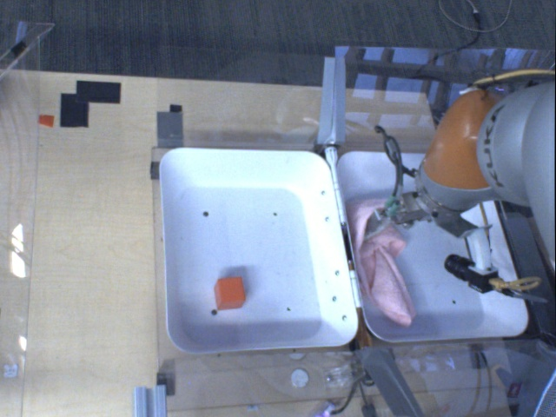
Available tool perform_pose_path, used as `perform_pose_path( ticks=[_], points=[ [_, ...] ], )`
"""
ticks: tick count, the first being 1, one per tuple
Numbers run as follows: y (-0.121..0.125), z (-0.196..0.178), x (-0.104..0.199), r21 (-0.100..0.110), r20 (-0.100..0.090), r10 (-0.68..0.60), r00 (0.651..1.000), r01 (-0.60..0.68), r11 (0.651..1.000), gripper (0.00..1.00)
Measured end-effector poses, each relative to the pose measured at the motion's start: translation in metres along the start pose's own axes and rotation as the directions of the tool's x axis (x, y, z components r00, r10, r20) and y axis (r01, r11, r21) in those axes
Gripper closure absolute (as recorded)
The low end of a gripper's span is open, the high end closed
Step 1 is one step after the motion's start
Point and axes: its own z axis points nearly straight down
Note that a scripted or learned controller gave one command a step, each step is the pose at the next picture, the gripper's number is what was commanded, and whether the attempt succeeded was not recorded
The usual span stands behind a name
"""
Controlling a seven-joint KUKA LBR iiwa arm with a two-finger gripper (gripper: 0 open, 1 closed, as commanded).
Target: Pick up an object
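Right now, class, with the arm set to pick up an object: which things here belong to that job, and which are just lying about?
Belonging to the job:
- gripper, down at the pink cloth
- pink cloth, right bin
- orange block, left bin
- right bin
- left bin

Just lying about:
- black patches on the bench
- loose cable on the floor

A single fixed camera looks down at a slant on the wooden bench (87, 259) from above. Both white bins, left (252, 176) and right (452, 315), sit mid-frame; the arm (512, 146) enters from the right edge.
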Motion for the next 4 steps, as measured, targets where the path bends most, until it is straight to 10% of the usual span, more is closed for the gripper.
perform_pose_path(
  ticks=[2, 3, 4],
  points=[
    [0.079, 0.008, -0.027, 0.015, -0.004, -0.135, 0.991, 0.135, 0.991, 0.0],
    [0.083, -0.006, -0.026, -0.001, 0.005, -0.141, 0.99, 0.141, 0.99, 1.0],
    [0.093, -0.09, 0.015, -0.003, 0.001, -0.104, 0.995, 0.104, 0.995, 1.0]
  ],
)
